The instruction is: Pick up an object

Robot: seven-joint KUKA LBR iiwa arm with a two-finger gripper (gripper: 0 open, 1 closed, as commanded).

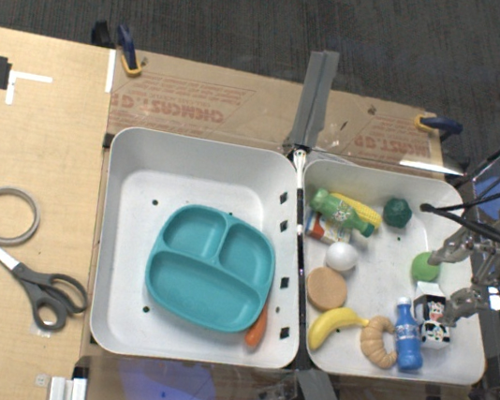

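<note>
Holding one teal tray [210, 270], one carrot [255, 329], two bins [132, 165], one banana [335, 325]

Red block lettering runs across the cardboard sheet [246, 108] behind the two bins, seen upside down; on the left stretch it seems to read "CHEMICAL GU…", though the last letters are unsure; a second red line on the right stretch, behind the right bin [450, 366], is too faint and glared to read; the blue bottle [408, 338] carries a label too small to read.
</note>
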